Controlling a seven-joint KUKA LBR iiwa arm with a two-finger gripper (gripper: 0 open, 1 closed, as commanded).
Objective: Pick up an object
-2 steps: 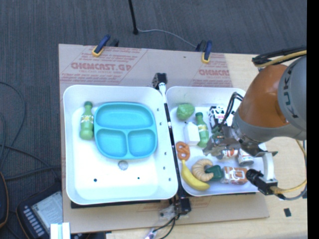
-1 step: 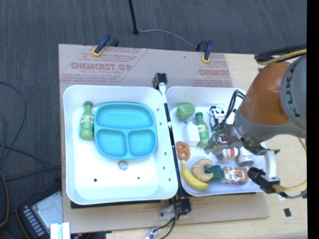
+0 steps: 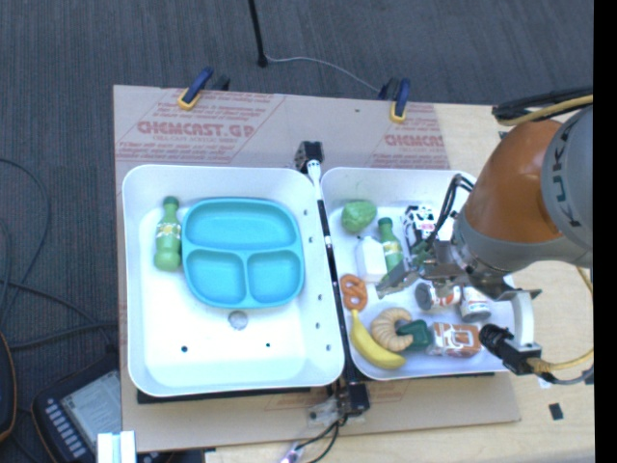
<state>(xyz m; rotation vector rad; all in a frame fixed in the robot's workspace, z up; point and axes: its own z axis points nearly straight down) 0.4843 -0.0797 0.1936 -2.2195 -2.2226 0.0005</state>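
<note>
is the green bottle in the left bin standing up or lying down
Lying down: the green bottle shows its full length flat on the left bin floor, beside the blue tray.

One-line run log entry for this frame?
arm: over right bin | gripper: above toy food, beside small green bottle | grasp: none seen | left bin: blue divided tray, green bottle

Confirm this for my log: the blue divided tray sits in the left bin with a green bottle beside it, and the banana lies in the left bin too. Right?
Not quite. The camera view shows the banana in the right bin, near its front edge. The rest stands: the blue divided tray sits in the left bin with the green bottle beside it.
</note>
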